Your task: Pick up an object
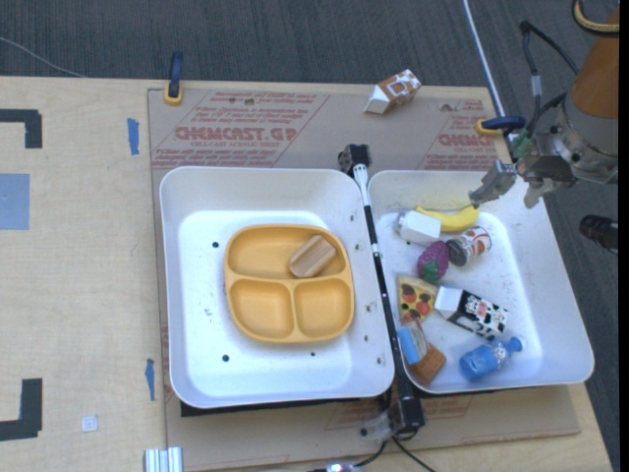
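Gripper (511, 180) hangs over the back edge of the right bin (560, 293), fingers spread apart, nothing between them. Looks like the approach step: no object picked yet.

All candidates sit in the right bin. Banana (447, 216) is nearest, just in front-left of the gripper, touching a white block (420, 227). Next to them a can (474, 245) and a purple grapes toy (433, 261). Further forward: pizza slice (417, 300), cow-print carton (477, 312), blue bottle (487, 358) and an orange-and-blue piece (418, 353) at the front by the bin wall.

Left bin (197, 293) holds a yellow divided plate (291, 283) with a tan block (312, 257) in its back compartment. Small carton (393, 91) lies on the desk behind the bins.

Next move, my read: shift left-forward over the banana, drop, close across its narrow width. Risk: the white block is pressed against it, so a finger may land on the block or nudge both. Cow carton has more clearance if the program targets it.
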`<state>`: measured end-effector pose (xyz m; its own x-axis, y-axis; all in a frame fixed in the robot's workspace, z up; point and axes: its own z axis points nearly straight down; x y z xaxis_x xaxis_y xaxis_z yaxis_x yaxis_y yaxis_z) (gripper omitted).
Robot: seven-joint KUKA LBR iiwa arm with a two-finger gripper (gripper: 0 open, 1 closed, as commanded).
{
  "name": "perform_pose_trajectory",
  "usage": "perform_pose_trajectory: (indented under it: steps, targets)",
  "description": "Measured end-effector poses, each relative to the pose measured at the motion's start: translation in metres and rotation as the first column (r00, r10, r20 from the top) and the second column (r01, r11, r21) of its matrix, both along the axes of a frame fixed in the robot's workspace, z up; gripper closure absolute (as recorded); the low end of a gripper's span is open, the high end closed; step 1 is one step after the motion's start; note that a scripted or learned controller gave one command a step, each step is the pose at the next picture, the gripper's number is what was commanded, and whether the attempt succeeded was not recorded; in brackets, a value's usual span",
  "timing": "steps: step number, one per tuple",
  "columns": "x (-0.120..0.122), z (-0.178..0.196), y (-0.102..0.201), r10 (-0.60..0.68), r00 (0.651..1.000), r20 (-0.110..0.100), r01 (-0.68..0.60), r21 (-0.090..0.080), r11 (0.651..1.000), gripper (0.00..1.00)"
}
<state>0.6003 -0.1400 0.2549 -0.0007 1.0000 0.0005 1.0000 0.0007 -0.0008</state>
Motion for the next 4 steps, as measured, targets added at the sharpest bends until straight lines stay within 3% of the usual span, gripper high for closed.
perform_pose_trajectory:
  steps: [1,2,3,4]
  targets:
    - [-0.033,-0.135,0.039,-0.001,1.0,-0.003,0.001,0.001,1.0,0.0]
    - [-0.054,-0.164,0.045,0.0,1.0,0.017,0.0,0.0,1.0,0.0]
    - [-0.098,-0.164,0.036,0.0,1.0,0.02,0.0,-0.003,1.0,0.0]
    - [-0.096,-0.153,0.034,-0.003,1.0,0.028,0.004,-0.009,1.0,1.0]
